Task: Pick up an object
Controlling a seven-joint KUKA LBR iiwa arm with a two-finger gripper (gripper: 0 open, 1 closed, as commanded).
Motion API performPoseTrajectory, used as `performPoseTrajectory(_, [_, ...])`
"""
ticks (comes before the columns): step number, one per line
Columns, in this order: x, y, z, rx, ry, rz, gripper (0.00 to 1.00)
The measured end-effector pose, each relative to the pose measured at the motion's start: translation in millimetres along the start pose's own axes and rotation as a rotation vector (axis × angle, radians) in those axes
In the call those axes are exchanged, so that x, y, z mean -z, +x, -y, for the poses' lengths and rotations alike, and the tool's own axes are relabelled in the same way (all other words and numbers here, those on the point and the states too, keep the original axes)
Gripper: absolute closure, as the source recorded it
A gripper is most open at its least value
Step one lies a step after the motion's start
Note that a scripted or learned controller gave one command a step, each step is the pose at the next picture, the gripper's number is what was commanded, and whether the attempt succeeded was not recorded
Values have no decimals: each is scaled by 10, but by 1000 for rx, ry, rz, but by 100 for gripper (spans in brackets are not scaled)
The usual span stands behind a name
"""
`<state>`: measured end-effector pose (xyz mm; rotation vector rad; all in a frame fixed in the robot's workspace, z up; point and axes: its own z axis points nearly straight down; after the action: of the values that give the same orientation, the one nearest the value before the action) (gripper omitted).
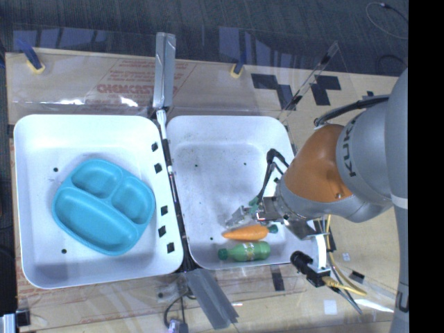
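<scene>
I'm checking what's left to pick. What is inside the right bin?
The right bin holds an orange carrot and, nearer the front wall, a green bottle. The hand hangs just above the carrot; whatever lies beneath the arm is covered.

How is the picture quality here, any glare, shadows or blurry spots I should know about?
Camera view: lighting is even and bright; clear panels behind the bins carry streaky reflections; the blue tray casts a soft shadow; the gripper above the carrot looks slightly smeared, so its fingers are hard to read; the green bottle is reasonably sharp.
</scene>
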<state>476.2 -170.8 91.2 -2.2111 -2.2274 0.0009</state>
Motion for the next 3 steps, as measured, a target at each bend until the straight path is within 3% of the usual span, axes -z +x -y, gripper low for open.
performPoseTrajectory(1, [97, -2, -6, 5, -1, 1, 100])
performPoseTrajectory(2, [1670, 777, -189, 2, -2, 1, 100])
performPoseTrajectory(3, [1667, 774, -187, 2, -2, 1, 0])
